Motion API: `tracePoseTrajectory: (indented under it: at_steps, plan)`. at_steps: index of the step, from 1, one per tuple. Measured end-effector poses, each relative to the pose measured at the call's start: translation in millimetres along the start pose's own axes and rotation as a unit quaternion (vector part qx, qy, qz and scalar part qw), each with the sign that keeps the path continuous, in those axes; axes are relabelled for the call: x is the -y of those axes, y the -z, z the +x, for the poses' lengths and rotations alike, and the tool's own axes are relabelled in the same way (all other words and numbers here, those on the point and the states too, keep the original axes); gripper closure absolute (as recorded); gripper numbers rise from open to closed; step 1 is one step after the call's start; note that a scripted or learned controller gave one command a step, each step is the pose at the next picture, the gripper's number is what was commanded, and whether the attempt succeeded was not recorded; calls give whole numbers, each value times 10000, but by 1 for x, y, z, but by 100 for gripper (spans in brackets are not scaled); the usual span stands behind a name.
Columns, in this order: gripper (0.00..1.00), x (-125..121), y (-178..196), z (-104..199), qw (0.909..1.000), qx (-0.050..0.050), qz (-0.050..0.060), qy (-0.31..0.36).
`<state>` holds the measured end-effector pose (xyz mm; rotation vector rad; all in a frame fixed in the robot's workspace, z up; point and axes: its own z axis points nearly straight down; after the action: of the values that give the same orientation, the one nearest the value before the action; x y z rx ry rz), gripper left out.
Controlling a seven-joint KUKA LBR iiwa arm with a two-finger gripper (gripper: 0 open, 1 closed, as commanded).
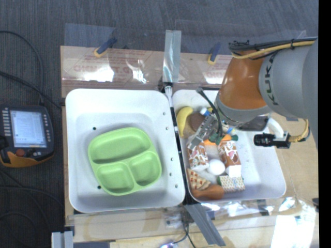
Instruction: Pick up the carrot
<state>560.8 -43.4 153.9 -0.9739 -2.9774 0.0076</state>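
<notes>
Reaching in from the right, the arm [269, 81] holds its claw [209, 129] low over the upper part of the right bin [269, 182], among a heap of toy foods. Whether the claw is released or clenched cannot be told, as its tip is lost against the clutter. The carrot [216, 140], a small orange piece, lies just below and right of the claw, close beside it; contact cannot be judged. A banana [183, 119] lies left of the claw against the bin's left wall. Below the carrot lie a white egg [216, 167] and a reddish sausage [209, 192] near the bin's lower edge. The left bin [83, 138] holds a green plate [124, 160] with three compartments. Both bins sit on the worktop [83, 66].
</notes>
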Motion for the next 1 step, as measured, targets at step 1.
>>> tracePoseTrajectory:
  at_steps: [1]
  plan:
    - [100,-13,27,59,9900,18,-20,1408]
